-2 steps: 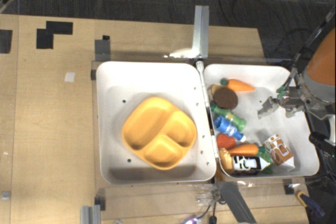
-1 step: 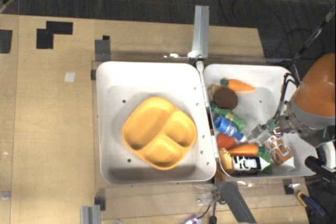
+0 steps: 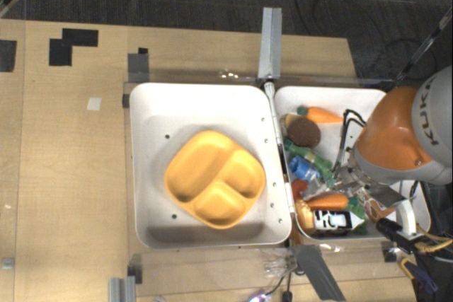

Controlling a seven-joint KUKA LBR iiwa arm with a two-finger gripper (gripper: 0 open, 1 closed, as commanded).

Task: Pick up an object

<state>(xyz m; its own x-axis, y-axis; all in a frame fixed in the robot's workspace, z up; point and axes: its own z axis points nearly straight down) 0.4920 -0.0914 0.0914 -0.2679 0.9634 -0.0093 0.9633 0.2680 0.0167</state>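
the grey arm with its orange band (image 3: 389, 134) hangs over the right white bin (image 3: 368, 97), its gripper (image 3: 345, 184) low among the clutter; how it stands, and whether it has hold of anything, i cannot tell. just beneath it, toward the bin's near wall, lies a small orange carrot-shaped toy (image 3: 330, 201), long axis running left to right. the yellow divided plastic plate (image 3: 214, 179) sits in the left white bin (image 3: 152, 152).

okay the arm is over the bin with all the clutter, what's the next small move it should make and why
Probably a short straight descent. The arm hangs over the right bin, its gripper just above the packed heap near the orange stick and blue bottle. Nothing shows between its fingers, so it likely has to go lower before closing.
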